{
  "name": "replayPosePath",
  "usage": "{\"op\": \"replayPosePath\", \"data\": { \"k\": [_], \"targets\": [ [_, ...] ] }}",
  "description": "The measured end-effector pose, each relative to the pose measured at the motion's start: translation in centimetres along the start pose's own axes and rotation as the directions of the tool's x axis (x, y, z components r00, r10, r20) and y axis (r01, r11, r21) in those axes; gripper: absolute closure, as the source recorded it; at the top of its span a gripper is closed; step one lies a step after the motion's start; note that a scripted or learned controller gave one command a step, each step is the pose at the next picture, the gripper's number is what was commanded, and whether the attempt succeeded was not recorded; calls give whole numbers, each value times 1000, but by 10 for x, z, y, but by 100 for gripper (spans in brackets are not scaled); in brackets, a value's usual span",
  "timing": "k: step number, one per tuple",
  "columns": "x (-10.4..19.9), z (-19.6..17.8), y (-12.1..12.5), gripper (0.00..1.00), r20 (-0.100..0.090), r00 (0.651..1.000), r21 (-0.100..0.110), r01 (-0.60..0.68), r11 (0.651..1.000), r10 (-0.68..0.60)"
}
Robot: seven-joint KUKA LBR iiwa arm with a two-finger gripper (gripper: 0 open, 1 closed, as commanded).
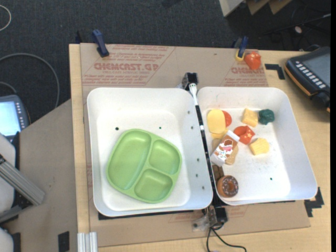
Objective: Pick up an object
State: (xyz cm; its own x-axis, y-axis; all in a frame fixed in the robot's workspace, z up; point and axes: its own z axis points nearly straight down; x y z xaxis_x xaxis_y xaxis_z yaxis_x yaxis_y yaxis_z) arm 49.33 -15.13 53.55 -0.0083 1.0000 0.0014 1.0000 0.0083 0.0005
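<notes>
Dark grey carpet floor all round, with a brown paper-faced board (157, 64) on the bench. Red print on the board reads "CHEMCAST GP", and the smaller lines are too fine for me to read. Two blue clamps (100, 42) pin its far edge.

The left white shallow bin (100, 104) holds a lime-green three-compartment plastic plate (144, 164). There is bare floor on the plate's far side and right, and its near-left edge is close to the bin wall.

The right white shallow bin (294, 140) touches the left bin along a black strip (199, 127). All pick targets lie right of the plate, clustered at that bin's left half:
- yellow rounded toy (216, 122)
- yellow block (250, 117)
- dark green lump (266, 116)
- red-orange piece (243, 134)
- yellow wedge (259, 147)
- white carton with red print (224, 150), print not legible
- brown doughnut (228, 186), nearest the front wall

The right bin's far-right part is open floor. I cannot tell how the jaws stand.
</notes>
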Motion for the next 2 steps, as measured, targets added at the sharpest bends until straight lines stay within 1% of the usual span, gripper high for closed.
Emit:
{"op": "replayPosePath", "data": {
  "k": [1,2],
  "targets": [
    [81,0,10,100,-1,1000,1,1,1000,-1],
    [175,1,16,100,-1,1000,1,2,1000,-2]
  ]
}}
